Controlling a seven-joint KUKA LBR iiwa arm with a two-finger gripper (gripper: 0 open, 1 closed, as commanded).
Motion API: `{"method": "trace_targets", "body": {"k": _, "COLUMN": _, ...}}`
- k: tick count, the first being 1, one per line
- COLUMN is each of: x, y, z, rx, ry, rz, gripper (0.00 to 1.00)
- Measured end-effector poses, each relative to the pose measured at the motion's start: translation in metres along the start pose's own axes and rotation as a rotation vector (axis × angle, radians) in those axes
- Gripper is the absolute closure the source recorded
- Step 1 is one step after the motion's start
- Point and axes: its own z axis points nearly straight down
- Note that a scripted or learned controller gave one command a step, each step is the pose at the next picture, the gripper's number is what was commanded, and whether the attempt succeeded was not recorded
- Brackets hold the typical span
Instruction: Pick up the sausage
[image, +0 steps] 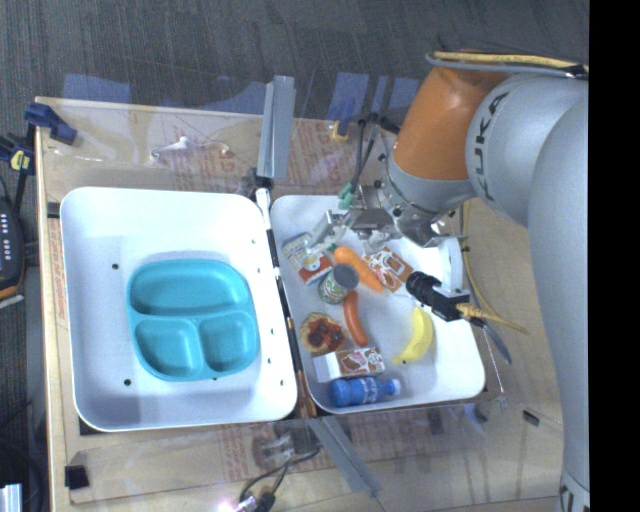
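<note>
Two shallow white bins are seen side by side on the wooden bench. In the left white bin (80, 300) a turquoise plastic tray with three compartments (192, 318) is placed. The right white bin (455, 370) is crowded with small things. The reddish-orange sausage (355, 320) is lying near the middle of this bin, pointing roughly along the bin's length. Just above it a small round can with a green label (337, 285) is found, and an orange carrot-shaped piece (358, 266) is lying beside the can. A yellow banana (418, 337) is seen to the right of the sausage, and a blue plastic bottle (362, 390) is laid on its side at the near edge. The two-finger gripper (372, 222) is held over the far part of the right bin, apart from the sausage. Its state cannot be told.
</note>
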Motion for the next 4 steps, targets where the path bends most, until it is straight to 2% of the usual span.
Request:
{"method": "trace_targets", "body": {"k": 1, "x": -0.042, "y": -0.013, "z": 0.077, "rx": 0.000, "ry": -0.001, "rz": -0.071, "gripper": 0.00}}
{"method": "trace_targets", "body": {"k": 2, "x": -0.091, "y": -0.038, "z": 0.148, "rx": -0.003, "ry": -0.001, "rz": 0.028, "gripper": 0.00}}
{"method": "trace_targets", "body": {"k": 3, "x": -0.091, "y": -0.038, "z": 0.138, "rx": -0.001, "ry": -0.001, "rz": 0.023, "gripper": 1.00}}
{"method": "trace_targets", "body": {"k": 4, "x": -0.026, "y": 0.043, "z": 0.031, "rx": -0.005, "ry": 0.000, "rz": -0.038, "gripper": 1.00}}
